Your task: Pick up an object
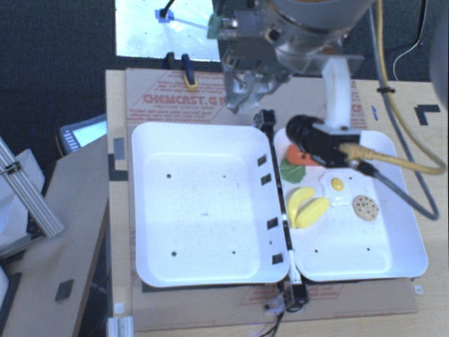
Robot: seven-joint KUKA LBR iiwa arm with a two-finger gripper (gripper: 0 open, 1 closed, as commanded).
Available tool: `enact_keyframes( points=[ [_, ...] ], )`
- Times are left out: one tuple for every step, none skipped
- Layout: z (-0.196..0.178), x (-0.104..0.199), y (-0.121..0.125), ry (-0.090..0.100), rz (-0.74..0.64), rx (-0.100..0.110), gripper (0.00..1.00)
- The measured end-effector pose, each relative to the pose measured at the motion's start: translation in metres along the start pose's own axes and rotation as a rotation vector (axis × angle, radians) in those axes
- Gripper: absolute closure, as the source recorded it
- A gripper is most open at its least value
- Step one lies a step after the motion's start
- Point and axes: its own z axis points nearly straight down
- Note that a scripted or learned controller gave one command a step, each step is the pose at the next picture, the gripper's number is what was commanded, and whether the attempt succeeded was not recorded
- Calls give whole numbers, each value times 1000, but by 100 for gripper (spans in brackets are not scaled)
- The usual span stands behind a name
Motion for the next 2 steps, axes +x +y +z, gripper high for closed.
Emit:
enact_keyframes(
  points=[
    [150,-35,-3,-12,25,20,100],
    [130,-32,-2,-3,19,3,100]
  ],
)
